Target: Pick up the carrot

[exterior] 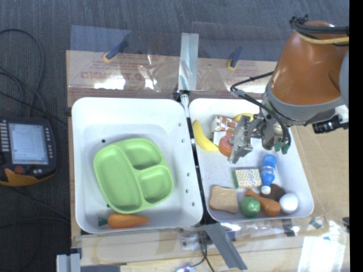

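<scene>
The carrot (126,221) was seen lying flat along the near wall of the left bin (85,152), its long axis running left to right, the green top to the left and the orange tip to the right. Just beyond it, a green divided plate (133,174) was set. In the right bin (303,177), a slice of bread (224,199), a green ball (250,207), a white egg (288,202), a cracker (248,178), a blue bottle (268,170) and a banana (203,138) were crowded. The gripper (243,142) was held over the far part of the right bin, well apart from the carrot; whether its fingers were released or clenched cannot be told
</scene>
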Tool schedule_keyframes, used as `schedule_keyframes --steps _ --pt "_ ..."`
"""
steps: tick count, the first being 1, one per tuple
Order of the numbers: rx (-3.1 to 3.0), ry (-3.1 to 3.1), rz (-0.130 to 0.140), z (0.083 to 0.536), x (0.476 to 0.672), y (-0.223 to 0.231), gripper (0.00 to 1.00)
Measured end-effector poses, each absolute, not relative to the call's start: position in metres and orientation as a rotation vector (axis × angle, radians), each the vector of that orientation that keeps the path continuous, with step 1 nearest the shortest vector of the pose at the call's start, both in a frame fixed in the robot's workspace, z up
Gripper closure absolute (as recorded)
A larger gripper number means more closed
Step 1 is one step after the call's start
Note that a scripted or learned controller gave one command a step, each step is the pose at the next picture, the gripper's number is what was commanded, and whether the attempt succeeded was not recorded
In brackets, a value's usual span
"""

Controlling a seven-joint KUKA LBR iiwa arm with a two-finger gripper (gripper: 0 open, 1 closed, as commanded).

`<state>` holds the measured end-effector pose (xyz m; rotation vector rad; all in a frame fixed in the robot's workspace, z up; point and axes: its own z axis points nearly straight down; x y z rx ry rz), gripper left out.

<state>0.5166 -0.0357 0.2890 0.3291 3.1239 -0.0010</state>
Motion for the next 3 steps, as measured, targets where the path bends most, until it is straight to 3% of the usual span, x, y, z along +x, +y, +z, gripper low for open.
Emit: schedule_keyframes --steps 1,2,3 --pt "0.009 3.136 0.000 0.330 0.485 0.010 1.00" --pt "-0.097 3.133 -0.002 0.196 0.486 -0.003 1.00" --pt "-0.313 3.111 -0.002 0.355 0.524 0.015 1.00"
